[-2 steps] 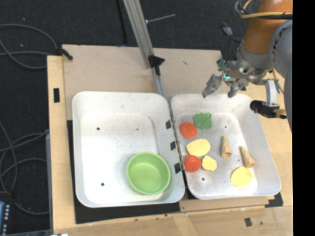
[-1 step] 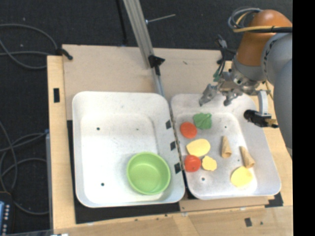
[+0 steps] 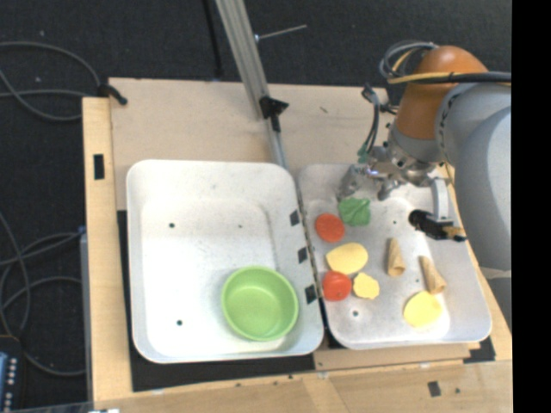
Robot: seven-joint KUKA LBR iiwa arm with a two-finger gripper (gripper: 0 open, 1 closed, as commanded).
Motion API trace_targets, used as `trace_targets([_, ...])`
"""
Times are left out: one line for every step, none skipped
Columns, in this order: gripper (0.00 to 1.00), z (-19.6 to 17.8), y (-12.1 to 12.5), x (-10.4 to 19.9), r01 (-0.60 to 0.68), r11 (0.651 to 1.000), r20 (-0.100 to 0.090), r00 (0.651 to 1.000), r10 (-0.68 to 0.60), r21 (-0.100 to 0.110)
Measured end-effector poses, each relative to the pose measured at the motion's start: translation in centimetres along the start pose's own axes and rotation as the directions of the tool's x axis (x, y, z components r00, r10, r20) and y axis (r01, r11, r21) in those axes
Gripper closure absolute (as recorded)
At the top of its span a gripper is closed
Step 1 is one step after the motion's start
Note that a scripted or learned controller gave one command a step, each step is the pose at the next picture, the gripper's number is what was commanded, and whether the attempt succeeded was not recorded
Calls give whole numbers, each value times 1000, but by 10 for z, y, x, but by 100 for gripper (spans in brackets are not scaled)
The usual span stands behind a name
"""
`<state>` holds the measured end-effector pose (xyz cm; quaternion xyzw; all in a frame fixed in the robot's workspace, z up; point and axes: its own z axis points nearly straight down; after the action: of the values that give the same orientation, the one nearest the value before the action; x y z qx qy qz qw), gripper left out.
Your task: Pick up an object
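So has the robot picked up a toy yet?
Not yet. Done: the end effector has reached the right bin and sits just above the green piece. In hand: nothing visibly lifted; the green piece looks to be lying in the bin. Left: close on it and lift.

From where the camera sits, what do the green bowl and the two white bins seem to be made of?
The green bowl looks like plastic: one even colour, smooth, a soft sheen on its rim. The left bin and right bin look like moulded plastic too, matt white with rounded corners; I can't be sure.
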<state>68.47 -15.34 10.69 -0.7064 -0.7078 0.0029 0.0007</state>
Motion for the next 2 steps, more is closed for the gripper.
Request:
trace_targets([0,5,0,-2,-1,1000,2,1000,1,-5])
trace_targets([100,-7,1,-3,1,1000,5,1000,-1,-8])
